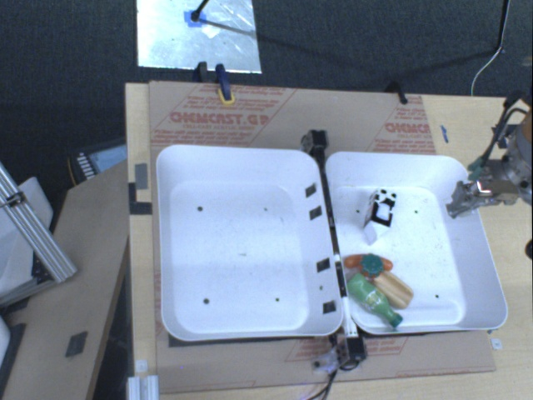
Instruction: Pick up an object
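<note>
Camera view | tool point(463, 200) over right bin's point(475, 248) right edge | green bottle point(373, 299) apart

Two bins side by side: left bin point(237, 248), right bin point(450, 257). In the right bin: block point(381, 209) near centre, bottle point(374, 299), bread roll point(395, 289) and carrot point(367, 263) clustered at front-left corner. Gripper point(463, 197) over its right rim.
</note>
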Motion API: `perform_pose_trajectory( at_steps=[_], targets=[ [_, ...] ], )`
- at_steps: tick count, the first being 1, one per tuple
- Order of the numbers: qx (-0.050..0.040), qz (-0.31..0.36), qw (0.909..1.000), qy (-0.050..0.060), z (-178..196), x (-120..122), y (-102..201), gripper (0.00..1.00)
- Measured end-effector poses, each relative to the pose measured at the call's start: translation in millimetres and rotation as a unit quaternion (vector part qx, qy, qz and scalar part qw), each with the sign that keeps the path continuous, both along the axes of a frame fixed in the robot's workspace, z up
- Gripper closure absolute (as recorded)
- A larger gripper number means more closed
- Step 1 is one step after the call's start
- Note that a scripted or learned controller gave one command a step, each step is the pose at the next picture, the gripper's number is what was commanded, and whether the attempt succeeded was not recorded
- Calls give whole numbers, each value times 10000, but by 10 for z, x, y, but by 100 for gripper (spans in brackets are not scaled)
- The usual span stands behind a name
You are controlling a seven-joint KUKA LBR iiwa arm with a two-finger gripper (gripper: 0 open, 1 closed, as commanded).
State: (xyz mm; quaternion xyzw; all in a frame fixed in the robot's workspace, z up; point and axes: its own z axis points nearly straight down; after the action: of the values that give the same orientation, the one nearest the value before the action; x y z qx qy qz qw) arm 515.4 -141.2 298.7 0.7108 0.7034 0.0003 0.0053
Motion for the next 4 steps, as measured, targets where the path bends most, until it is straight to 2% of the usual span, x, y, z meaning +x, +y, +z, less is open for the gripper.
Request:
perform_pose_trajectory(
  at_steps=[1, 2, 3, 4],
  targets=[
    [8, 27, 10000, 2, 459, -296, -534, 100],
    [35, 123, 9999, -34, 1422, -271, 489, 100],
    [30, 29, 10000, 75, 321, -302, -182, 100],
    [36, 111, 9999, -7, 880, -267, 584, 100]
  ],
)
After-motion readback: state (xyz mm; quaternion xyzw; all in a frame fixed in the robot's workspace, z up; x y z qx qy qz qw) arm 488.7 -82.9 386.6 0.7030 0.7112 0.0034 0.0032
